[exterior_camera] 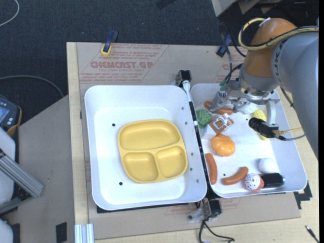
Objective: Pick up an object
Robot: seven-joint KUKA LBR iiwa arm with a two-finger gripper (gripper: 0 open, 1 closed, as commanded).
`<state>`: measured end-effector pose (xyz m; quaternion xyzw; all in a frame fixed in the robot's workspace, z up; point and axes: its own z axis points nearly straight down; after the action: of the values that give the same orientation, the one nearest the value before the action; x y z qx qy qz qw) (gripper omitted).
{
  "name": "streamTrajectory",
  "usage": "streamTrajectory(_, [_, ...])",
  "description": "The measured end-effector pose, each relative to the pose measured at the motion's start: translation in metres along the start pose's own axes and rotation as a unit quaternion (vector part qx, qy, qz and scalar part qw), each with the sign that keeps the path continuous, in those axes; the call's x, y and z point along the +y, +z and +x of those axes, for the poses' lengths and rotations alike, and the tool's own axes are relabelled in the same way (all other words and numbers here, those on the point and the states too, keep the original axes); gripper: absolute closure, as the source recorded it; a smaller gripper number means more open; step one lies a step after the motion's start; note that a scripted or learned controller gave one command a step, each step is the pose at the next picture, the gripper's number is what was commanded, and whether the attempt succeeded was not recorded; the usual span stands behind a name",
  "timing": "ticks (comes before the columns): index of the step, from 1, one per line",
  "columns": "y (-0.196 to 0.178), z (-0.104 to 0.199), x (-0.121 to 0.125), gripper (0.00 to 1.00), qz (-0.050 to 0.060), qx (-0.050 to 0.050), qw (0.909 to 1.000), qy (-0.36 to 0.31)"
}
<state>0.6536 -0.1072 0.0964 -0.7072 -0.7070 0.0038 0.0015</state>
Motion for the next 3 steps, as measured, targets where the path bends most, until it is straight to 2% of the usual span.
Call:
streamTrajectory(1, [-0.050,0.008,0.006,1.00,-0.007,0.001,1.0000,-0.001])
streamTrajectory(2, [-0.112,0.009,0.000,1.00,-0.007,0.001,1.0000,0.000])
streamTrajectory(3, [-0.130,0.009,0.001,1.00,-0.006,0.001,1.0000,-0.001])
